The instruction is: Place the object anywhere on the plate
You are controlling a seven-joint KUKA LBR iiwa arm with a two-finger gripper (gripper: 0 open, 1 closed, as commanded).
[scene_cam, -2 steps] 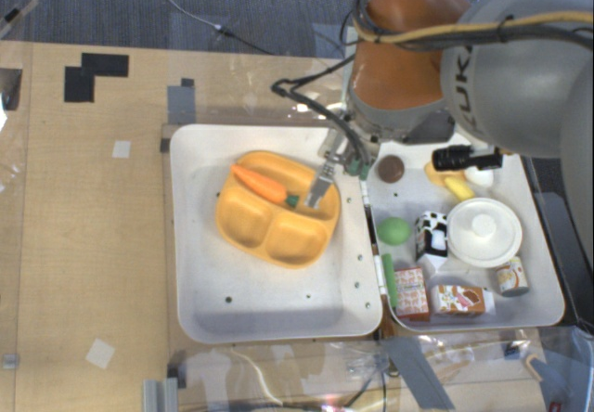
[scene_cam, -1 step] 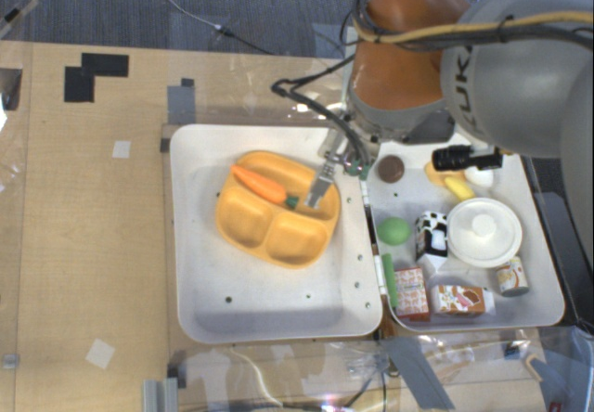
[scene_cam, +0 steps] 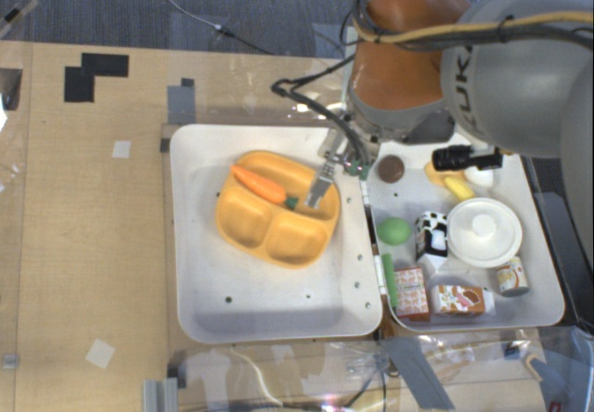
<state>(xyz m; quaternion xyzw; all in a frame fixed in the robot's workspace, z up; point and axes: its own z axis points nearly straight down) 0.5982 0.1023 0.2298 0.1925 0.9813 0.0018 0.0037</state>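
Observation:
A yellow divided plate lies in the left white bin. An orange carrot with a green stem end rests in the plate's upper compartment, slanting down to the right. My gripper hangs over the plate's upper right rim, its fingertips just right of the carrot's green end. The fingers stand slightly apart with nothing between them; the carrot lies free on the plate.
The right bin holds a white bowl, a green ball, a cow-patterned item, small cartons, a brown disc, a yellow piece and a small can. The arm's bulk looms over both bins' far edge.

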